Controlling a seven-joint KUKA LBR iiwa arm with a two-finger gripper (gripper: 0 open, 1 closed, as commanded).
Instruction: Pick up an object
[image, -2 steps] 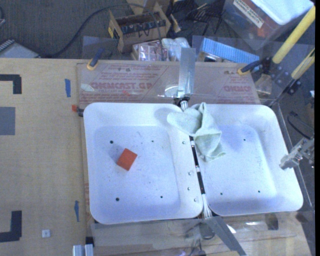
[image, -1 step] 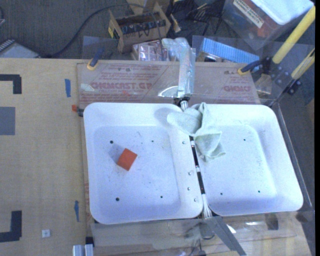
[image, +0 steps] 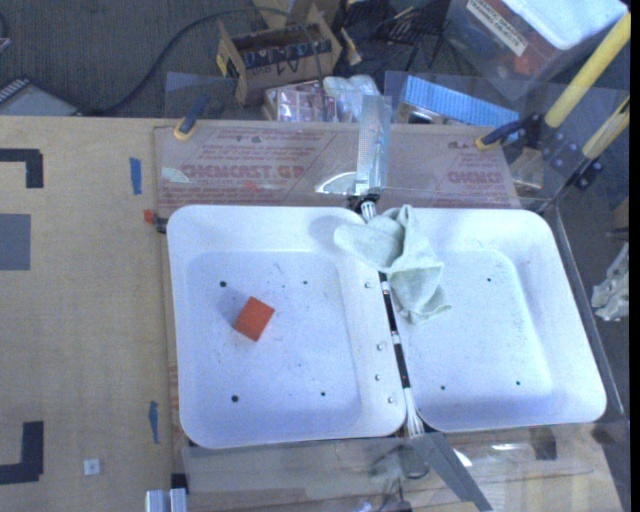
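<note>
A small orange-red block (image: 254, 318) lies on the floor of the left bin (image: 200, 400), toward its left half. A crumpled pale green cloth (image: 400, 260) is draped over the divide between the two bins, near their far edge, with most of it hanging into the right bin (image: 520, 390).
Clear plastic panels (image: 340, 160) stand upright behind the bins. Cluttered boxes and bags sit beyond them. A yellow pole (image: 590, 70) slants at the top right. The wooden bench (image: 70, 330) stretches to the left of the bins.
</note>
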